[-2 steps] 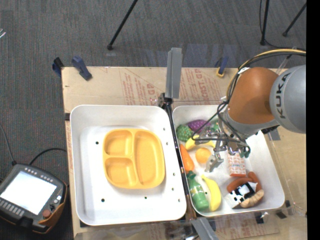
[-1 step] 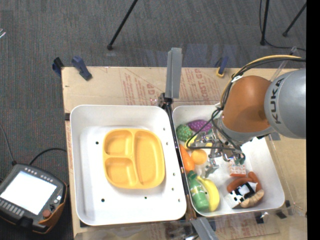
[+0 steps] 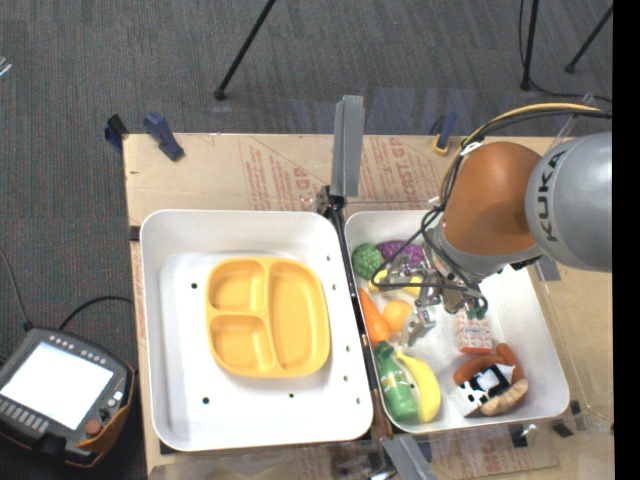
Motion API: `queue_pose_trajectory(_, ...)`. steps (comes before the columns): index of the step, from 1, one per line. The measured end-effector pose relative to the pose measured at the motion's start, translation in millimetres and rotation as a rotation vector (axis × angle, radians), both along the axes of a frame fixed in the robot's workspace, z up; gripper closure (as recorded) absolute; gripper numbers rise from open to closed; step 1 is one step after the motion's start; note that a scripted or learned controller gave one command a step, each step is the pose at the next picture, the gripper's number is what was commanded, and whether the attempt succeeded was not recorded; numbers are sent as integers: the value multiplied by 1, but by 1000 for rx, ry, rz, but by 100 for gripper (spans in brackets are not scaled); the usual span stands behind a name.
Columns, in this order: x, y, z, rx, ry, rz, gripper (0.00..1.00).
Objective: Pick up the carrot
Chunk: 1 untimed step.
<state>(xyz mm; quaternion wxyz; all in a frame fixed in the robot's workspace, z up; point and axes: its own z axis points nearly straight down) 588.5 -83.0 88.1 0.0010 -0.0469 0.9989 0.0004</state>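
Bench carries two white bins: carrot [image 3: 374,317] lies against right bin's [image 3: 540,320] left wall among crowded toy food, gripper [image 3: 428,318] hovering just beside it (finger state: cannot tell), so approach room looks tight.

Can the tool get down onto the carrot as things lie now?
Probably yes. The carrot lies exposed along the left wall of the right bin, nothing on top of it. The tool hangs just right of it. The wall and a yellow fruit crowd its sides.
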Motion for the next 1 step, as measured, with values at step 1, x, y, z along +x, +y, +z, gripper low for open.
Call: queue_pose_trajectory(1, 4, -4, 0, 0, 0, -336, 0)
